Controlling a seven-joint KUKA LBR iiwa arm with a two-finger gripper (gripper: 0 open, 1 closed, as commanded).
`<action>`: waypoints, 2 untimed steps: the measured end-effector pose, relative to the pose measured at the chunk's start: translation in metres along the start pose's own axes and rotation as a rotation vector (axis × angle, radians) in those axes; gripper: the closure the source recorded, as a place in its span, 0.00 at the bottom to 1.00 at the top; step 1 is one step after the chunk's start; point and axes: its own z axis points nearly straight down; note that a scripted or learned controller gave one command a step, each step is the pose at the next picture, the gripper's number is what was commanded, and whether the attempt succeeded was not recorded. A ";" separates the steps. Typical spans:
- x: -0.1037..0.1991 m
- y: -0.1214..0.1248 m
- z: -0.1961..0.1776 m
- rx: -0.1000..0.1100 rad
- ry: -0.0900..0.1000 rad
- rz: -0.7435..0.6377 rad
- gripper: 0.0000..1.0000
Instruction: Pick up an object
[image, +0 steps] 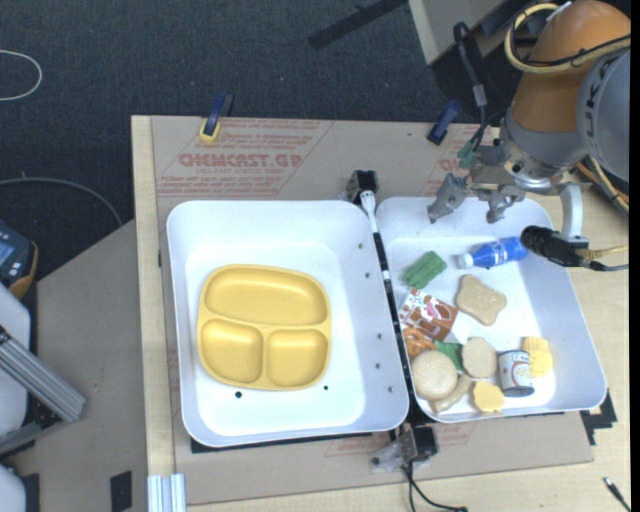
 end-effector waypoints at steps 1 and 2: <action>0.000 0.003 -0.009 -0.015 -0.002 -0.002 0.00; 0.001 0.000 0.034 -0.009 -0.001 -0.002 0.00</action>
